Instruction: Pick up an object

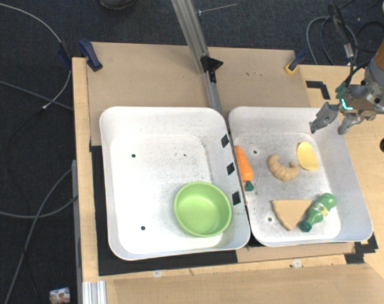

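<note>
My gripper (334,123) hangs open over the far right rim of the right bin (267,120), with nothing between its fingers. In that bin lie a yellow lemon-like piece (307,156), a tan croissant (283,168), an orange carrot (243,163) by the left wall, a tan wedge (288,213) and a green bottle (317,211) at the front. The yellow piece sits just below and left of the gripper. A green bowl (202,208) stands in the left bin (147,138).
An aluminium bar (193,37) slants from the top of the view down to the gap between the bins. Blue clamps (89,54) and a yellow clamp (295,61) hold the bench board. Cables (334,27) trail at the top right.
</note>
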You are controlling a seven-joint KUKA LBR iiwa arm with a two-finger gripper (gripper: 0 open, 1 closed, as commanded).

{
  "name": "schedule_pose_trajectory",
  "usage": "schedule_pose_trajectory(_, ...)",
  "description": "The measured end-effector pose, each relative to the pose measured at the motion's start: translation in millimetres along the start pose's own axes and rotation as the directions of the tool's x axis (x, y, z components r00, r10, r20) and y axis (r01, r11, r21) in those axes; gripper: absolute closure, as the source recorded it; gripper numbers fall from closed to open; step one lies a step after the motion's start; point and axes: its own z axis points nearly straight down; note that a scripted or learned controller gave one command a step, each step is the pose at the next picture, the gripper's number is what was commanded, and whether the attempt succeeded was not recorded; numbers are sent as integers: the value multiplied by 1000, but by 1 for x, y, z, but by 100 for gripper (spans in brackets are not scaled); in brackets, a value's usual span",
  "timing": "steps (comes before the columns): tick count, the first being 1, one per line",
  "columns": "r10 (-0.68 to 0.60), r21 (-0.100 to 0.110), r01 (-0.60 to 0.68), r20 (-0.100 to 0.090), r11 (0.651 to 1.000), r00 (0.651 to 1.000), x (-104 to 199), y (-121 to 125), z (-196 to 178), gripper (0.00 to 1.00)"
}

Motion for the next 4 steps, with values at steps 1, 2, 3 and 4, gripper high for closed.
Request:
schedule_pose_trajectory(1,0,0,0,0,1000,1000,0,0,0,0)
schedule_pose_trajectory(2,0,4,0,-1,1000,1000,-2,9,49,0)
schedule_pose_trajectory(3,0,5,0,-1,1000,1000,-7,-1,104,0)
schedule_pose_trajectory(4,0,5,0,-1,1000,1000,-6,-2,156,0)
